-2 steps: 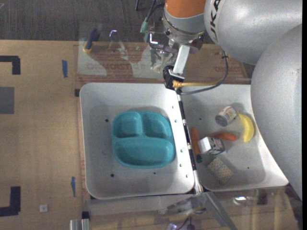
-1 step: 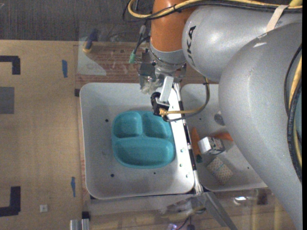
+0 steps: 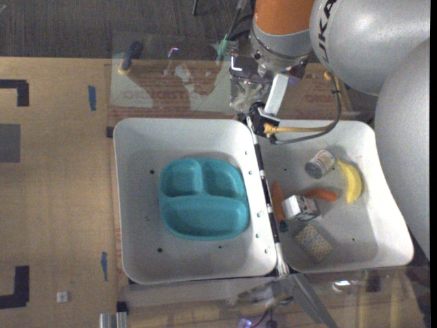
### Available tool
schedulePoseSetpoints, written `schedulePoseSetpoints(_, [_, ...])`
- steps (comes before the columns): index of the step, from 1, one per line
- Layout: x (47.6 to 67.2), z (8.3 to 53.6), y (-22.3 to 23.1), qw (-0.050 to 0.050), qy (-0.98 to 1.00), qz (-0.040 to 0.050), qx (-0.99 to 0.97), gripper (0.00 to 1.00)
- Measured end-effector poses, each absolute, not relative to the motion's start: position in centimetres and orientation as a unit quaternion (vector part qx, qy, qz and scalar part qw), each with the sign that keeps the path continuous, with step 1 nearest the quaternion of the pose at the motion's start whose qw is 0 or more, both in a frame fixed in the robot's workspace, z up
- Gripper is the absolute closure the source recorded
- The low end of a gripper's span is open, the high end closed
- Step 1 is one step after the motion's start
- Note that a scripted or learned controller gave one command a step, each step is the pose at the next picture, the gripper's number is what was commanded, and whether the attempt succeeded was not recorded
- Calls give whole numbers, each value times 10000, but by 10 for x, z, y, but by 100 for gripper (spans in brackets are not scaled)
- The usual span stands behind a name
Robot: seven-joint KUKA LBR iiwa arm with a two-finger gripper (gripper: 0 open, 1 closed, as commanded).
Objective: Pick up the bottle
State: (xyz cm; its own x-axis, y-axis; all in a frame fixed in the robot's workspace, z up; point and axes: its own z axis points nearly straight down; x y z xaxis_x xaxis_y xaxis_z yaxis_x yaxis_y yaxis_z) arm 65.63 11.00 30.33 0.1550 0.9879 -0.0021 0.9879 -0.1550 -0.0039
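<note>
A small pale bottle [image 3: 319, 163] with a brownish cap end lies on its side in the right bin [image 3: 355, 251], at its back, touching a yellow banana [image 3: 351, 181]. My gripper [image 3: 240, 106] hangs over the back rim where the two bins meet, well left of the bottle and behind it. Nothing shows in its grasp. The arm's orange band and grey links fill the upper right.
A teal divided plate [image 3: 203, 197] lies in the left bin [image 3: 136, 251]. The right bin also holds an orange carrot [image 3: 322, 195], an orange stick [image 3: 278, 201] by the divider, a small grey-white box [image 3: 300, 208] and a tan speckled block [image 3: 313, 242].
</note>
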Motion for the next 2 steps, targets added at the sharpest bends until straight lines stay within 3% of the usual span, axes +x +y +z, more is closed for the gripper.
schedulePoseSetpoints(1, [666,261,104,24,-7069,31,-7073,100])
schedulePoseSetpoints(2, [666,248,153,12,-6646,21,-7472,100])
